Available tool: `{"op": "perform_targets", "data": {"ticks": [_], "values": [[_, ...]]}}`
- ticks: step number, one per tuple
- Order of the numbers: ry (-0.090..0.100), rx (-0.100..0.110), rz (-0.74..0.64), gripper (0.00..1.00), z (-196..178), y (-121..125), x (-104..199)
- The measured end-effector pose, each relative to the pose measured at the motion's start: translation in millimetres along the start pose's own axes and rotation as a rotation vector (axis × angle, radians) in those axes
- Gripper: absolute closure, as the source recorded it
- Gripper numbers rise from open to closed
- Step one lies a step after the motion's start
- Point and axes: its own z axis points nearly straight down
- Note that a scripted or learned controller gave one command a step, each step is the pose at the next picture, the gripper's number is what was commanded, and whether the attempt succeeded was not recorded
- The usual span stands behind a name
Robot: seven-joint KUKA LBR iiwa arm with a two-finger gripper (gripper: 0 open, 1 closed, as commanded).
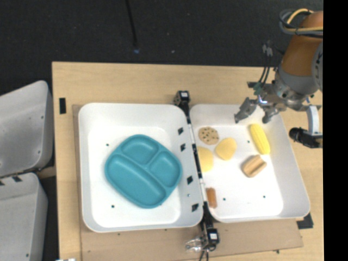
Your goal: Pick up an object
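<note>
Gripper is seen spread apart, nothing between its fingers, poised above the right bin at its far edge. Corn cob lies just beside, probably the nearest target. Descent should be centred across the cob's narrow width before closing.

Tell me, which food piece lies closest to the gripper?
The corn cob, lying just below the open gripper; the other pieces lie farther left or lower.
</note>
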Motion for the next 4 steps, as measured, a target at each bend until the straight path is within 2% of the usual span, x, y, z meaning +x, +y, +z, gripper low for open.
{"op": "perform_targets", "data": {"ticks": [1, 2, 3, 4], "values": [[-0.002, -0.013, -0.003, 0.00, -8, 3, 0], [-0.003, -0.010, -0.005, 0.00, 51, 11, -2], [-0.002, -0.008, -0.003, 0.00, 112, 5, 1], [-0.004, -0.012, -0.002, 0.00, 111, 6, -1]]}}
